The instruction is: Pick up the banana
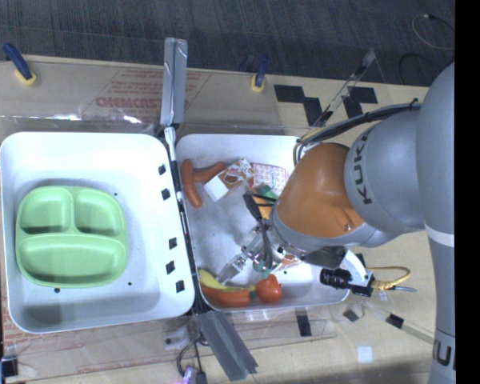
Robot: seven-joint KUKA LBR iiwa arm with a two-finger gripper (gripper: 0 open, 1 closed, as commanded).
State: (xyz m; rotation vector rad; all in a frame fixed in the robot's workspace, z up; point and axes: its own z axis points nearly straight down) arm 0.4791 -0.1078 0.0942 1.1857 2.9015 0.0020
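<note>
The banana [211, 279] lies at the near left corner of the right bin [224, 146]; only its yellow end shows, beside a red-orange piece [229, 297] and a red tomato [269, 289]. My gripper [250, 259] hangs low inside the right bin, just up and right of the banana and close above the tomato. The arm's orange band [316, 190] and grey wrist cover the bin's right half. Nothing is seen held in the gripper.
A green divided plate [70, 234] lies in the left bin [88, 146]. Two brown sausages [194, 182], a white packet [216, 187] and a printed wrapper [252, 174] lie at the right bin's far side. A grey divider [174, 86] stands between the bins.
</note>
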